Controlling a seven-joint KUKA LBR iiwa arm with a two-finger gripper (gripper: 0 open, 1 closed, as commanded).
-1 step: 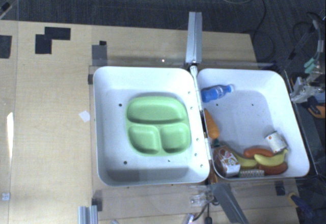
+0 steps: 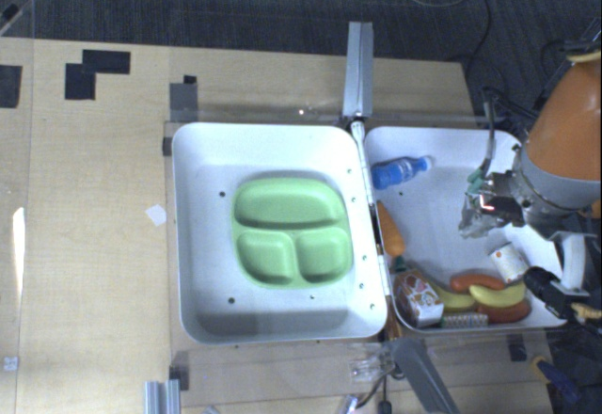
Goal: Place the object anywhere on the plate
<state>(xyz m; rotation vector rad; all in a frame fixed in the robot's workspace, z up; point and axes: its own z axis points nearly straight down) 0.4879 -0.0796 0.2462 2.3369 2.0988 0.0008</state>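
A green plate with three compartments lies in the middle of the left bin, with nothing on it. My gripper hangs over the right bin, near its right side, above bare bin floor. A blue bottle lies on its side to the gripper's upper left. A white cylinder lies just below and right of the gripper. I see nothing held in the gripper.
An orange carrot-like piece rests against the wall between the bins. Along the right bin's front edge lie a printed packet, a banana and red sausage-like pieces. A metal post stands behind the bins.
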